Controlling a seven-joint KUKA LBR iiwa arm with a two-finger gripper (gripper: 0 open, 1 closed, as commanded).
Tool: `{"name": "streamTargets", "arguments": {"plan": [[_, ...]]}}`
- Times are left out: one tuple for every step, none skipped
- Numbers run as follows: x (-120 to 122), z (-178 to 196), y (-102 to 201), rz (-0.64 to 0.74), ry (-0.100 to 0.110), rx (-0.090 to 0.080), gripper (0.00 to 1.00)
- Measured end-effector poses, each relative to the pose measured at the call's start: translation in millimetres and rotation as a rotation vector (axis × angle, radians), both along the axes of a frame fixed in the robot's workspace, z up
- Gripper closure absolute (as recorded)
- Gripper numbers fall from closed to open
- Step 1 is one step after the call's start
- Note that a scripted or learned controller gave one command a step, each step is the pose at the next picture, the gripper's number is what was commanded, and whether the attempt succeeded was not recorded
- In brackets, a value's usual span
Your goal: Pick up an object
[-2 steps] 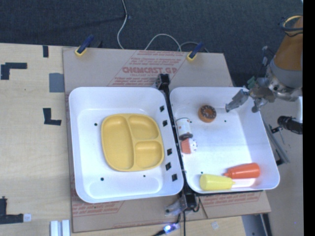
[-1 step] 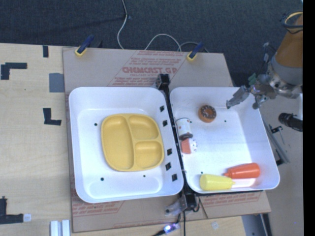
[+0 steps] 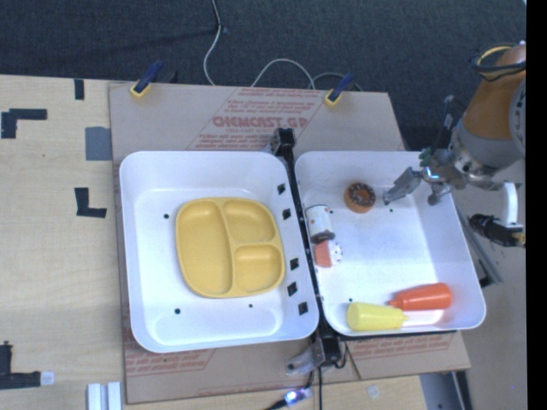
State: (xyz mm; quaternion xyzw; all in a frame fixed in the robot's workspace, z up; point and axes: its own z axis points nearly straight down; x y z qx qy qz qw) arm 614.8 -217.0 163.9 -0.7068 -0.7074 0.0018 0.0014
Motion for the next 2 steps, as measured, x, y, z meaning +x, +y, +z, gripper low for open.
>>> {"name": "streamTargets", "arguments": {"plan": [[-1.3,-63.9,3.5,0.001,0.001,0.000,0.00],[-1.0,-79.2,4.0,0.001,-0.003,-0.002,0.00]]}}
